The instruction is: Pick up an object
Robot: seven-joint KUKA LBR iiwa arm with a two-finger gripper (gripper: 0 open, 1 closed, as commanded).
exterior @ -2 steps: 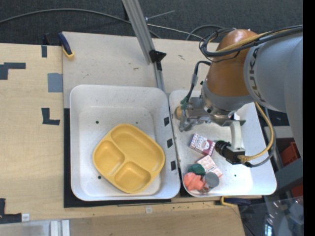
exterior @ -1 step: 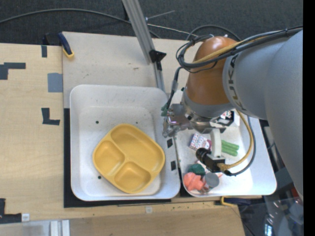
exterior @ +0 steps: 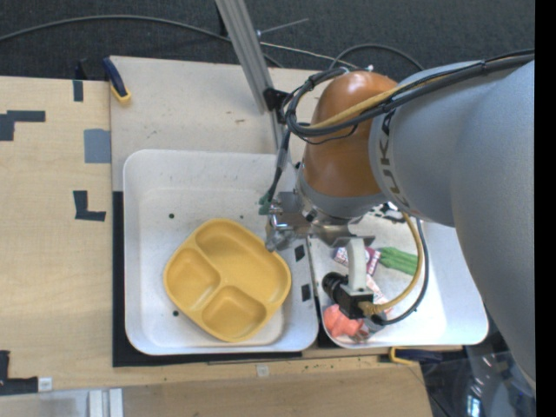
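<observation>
I judge this is the reach step. My end effector (exterior: 283,230) hangs at the frame centre; wide or narrow, I cannot tell. The yellow divided plate (exterior: 228,278) lies just lower left of it, in the white bin (exterior: 139,233). Next I must descend onto the plate's rim.

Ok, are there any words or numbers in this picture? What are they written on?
"UK": black letters running down the grey arm. They look like part of a longer word, and the rest is out of sight.
Pink and white packet: any print on it is too blurred to read.
Yellow tray: no writing on it.
No numbers or signs can be read anywhere else.
</observation>
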